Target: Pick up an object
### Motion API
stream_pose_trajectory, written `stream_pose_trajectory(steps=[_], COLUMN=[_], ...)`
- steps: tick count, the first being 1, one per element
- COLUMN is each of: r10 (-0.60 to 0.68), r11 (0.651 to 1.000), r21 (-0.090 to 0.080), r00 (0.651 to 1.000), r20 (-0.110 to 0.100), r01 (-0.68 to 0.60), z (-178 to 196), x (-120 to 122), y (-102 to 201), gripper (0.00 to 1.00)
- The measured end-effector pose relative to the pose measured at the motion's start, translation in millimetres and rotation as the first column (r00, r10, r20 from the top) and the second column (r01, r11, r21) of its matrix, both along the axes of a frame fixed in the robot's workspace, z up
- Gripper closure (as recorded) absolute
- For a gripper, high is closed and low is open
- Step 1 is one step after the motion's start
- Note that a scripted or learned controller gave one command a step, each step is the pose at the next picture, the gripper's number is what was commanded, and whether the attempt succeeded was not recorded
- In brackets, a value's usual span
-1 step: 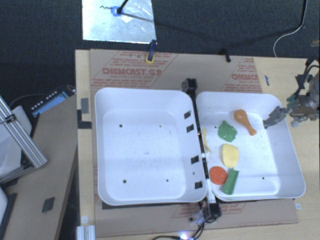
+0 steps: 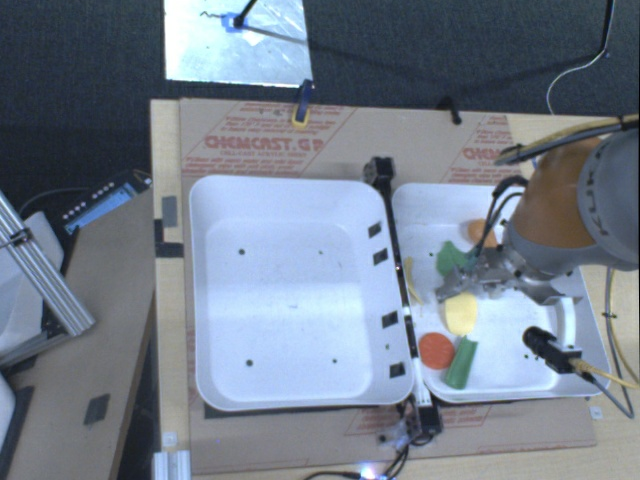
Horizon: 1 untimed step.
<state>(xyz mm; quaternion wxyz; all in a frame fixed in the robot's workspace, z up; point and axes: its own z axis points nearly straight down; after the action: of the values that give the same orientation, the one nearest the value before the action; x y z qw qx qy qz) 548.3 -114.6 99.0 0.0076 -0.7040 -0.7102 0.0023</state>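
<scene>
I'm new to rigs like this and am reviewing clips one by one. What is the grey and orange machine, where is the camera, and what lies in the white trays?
The machine is a robot arm reaching in from the right. The metal part at its tip is the gripper. A single fixed camera looks down at a slant on a bench with two shallow white bins, the left bin and the right bin. The right bin holds a yellow piece, a red round piece, an upper green piece, a lower green piece and an orange piece. The gripper is low between the upper green piece and the yellow piece. I cannot tell whether it holds anything.
</scene>
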Motion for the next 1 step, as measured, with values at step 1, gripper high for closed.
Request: stream_pose_trajectory(steps=[1], r10=[-0.005], r11=[1.0], r21=[-0.008], r00=[1.0], r20=[0.016], r01=[0.005], z=[18.6], x=[4.3], y=[-5.9], gripper=[1.0])
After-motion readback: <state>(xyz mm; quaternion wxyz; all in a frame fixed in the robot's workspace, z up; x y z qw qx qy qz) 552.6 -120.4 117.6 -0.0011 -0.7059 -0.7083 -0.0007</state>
